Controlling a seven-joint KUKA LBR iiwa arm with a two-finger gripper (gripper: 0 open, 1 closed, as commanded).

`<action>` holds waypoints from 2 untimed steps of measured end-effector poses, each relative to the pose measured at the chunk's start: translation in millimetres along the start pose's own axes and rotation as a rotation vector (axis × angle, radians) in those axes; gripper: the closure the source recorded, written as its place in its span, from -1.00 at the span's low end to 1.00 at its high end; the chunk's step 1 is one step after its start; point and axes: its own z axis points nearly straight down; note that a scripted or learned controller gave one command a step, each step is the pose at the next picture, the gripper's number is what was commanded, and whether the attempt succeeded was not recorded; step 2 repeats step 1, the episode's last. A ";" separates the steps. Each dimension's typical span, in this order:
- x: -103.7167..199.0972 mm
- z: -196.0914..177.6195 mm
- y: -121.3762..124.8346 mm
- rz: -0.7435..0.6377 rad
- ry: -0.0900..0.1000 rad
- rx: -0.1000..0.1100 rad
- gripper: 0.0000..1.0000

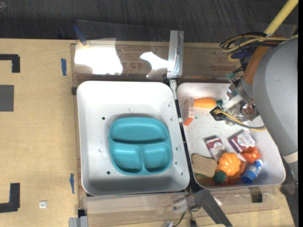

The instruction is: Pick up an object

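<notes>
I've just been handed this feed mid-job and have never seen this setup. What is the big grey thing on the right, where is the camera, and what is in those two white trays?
One fixed camera looks down at a slant on a bench. The grey bulk is a robot arm reaching in from the right; its gripper sits over the far part of the right bin, beside an orange carrot-like toy. I see nothing between its fingers.

The left bin holds a teal divided tray. The right bin's near corner is crowded: a small pumpkin, a slice of bread, a blue bottle and two small packets.
</notes>
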 end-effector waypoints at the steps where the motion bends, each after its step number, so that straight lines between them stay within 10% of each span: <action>1: -0.4 1.0 -0.6 0.001 -0.002 0.002 -1.00; 2: -0.4 1.0 -0.6 0.001 -0.002 0.002 -1.00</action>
